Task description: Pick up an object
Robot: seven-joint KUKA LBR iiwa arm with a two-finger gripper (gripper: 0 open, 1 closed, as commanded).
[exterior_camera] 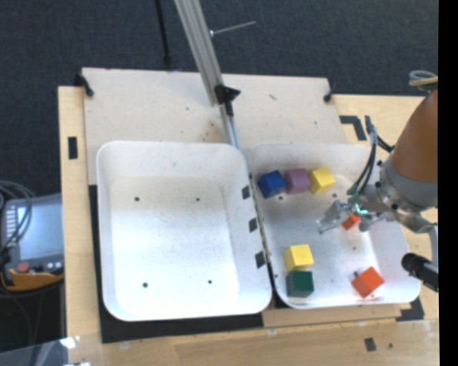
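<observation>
Hovering over the right white bin (382, 300), the tool (345, 218) sat near a small orange cube (352, 221); grip state unclear. Centring before descent seemed advisable.

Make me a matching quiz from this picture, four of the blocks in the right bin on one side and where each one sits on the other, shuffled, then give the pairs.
Things:
1. blue block
2. green block
3. purple block
4. orange block

Places:
A. between the blue block and a yellow block in the far row
B. near right corner of the bin
C. left end of the far row, by the divider
D. near edge, just below the other yellow block

Pairs: 1-C, 2-D, 3-A, 4-B
</observation>
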